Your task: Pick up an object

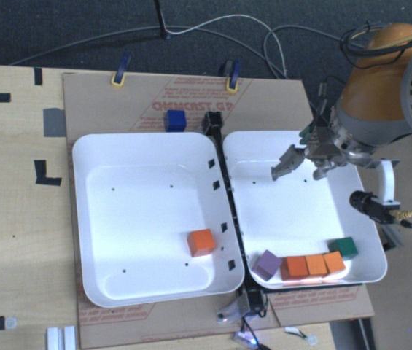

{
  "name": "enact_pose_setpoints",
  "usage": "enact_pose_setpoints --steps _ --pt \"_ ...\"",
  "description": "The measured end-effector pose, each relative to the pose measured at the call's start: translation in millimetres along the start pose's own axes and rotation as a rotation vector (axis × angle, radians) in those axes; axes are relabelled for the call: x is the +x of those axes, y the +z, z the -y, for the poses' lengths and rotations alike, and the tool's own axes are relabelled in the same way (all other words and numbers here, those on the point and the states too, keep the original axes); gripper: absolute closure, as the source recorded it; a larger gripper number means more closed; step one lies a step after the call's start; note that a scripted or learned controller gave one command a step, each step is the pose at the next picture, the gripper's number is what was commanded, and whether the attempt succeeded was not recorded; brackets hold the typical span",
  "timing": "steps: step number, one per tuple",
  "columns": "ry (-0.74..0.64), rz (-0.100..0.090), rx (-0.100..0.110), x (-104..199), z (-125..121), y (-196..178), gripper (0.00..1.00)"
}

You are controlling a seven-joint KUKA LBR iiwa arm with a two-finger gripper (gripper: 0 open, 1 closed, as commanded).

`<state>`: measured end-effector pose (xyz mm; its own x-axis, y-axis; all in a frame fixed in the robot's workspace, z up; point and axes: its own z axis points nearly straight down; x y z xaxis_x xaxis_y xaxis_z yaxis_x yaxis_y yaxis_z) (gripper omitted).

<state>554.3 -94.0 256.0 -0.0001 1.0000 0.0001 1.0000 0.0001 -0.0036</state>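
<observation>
Nearest, the right bin keeps a purple block, two orange blocks and a green block along its front wall. An orange cube lies in the left bin. Farther back, the gripper hangs spread wide, grasping nothing.

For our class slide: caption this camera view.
Open gripper above the right bin; blocks along its near edge.
</observation>
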Motion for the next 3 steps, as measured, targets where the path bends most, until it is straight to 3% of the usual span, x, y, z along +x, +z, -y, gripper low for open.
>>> enact_pose_setpoints --steps 1,3 --pt "0.000 0.000 -0.003 0.0 -0.6 -1.5 0.00" --pt "0.000 0.000 0.001 -2.7 -2.3 84.8 0.00"
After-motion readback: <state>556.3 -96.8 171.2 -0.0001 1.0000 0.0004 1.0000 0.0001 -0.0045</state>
